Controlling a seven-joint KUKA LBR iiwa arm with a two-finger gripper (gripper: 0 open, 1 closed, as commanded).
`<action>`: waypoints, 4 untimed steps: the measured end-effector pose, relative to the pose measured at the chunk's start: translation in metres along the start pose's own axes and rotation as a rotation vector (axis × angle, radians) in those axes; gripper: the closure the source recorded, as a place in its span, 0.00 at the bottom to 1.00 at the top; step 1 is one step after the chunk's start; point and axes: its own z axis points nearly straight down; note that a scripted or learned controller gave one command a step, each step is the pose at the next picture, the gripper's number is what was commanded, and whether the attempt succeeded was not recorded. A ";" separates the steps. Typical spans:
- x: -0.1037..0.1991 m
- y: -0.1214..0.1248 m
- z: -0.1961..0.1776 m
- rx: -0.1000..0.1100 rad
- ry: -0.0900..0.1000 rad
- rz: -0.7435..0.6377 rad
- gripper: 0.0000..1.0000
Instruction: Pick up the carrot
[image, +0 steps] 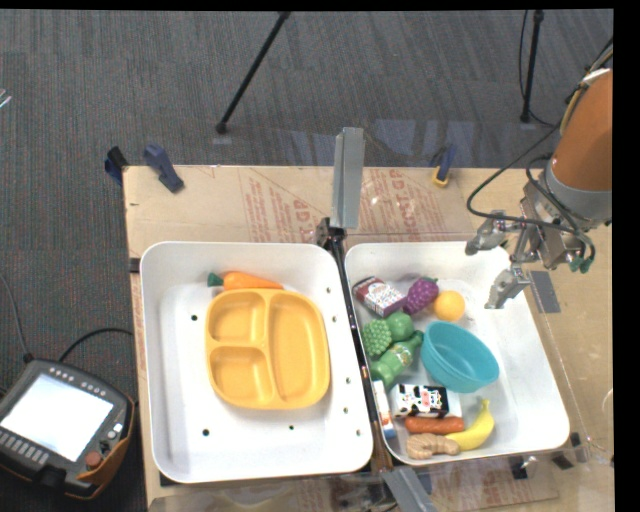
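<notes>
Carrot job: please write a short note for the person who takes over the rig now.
Gripper: open, holding nothing, above the right bin's upper right corner.
Carrot: in the left bin, lying against the top edge of the yellow plate, green end pointing left.
Done: nothing yet; the carrot is not touched.
Left: move the arm across to the left bin, come down on the carrot, close, lift.

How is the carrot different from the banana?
The carrot is orange with a green top; the banana is yellow. The carrot lies straight; the banana curves. The carrot sits in the left bin, right by the yellow plate; the banana lies in the right bin near the blue bowl. Both look like toy food.
</notes>
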 end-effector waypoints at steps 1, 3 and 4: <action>-0.013 -0.004 0.120 0.001 -0.007 0.078 0.00; -0.007 -0.018 0.142 0.000 0.001 0.611 0.00; -0.005 0.011 0.143 0.001 0.005 0.816 0.00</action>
